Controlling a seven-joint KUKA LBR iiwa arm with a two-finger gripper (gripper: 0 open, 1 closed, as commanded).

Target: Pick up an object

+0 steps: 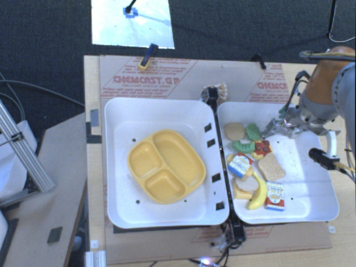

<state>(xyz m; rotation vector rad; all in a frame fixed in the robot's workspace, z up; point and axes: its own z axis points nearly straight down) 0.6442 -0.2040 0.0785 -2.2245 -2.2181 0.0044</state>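
Observation:
The right bin (311, 196) holds a pile of toy food on its left side. A tan round bun (235, 130) and a green leafy piece (253, 131) lie at the far end, with a green pod (243, 146) and a red piece (262, 147) just nearer. Closer in lie a bread slice (271, 167), a blue and white carton (240, 164), a banana (257, 192) and a small red and white carton (274, 196). My gripper (276, 125) hangs over the bin's far part, just right of the green leafy piece, with nothing seen in it.
The left bin (119, 127) holds a yellow divided plate (166, 164). A black clamp strip (218, 166) runs between the bins. The arm's grey wrist (320, 113) and a black part (322, 157) overhang the right bin's right side. Cardboard (167, 77) lies beneath both bins.

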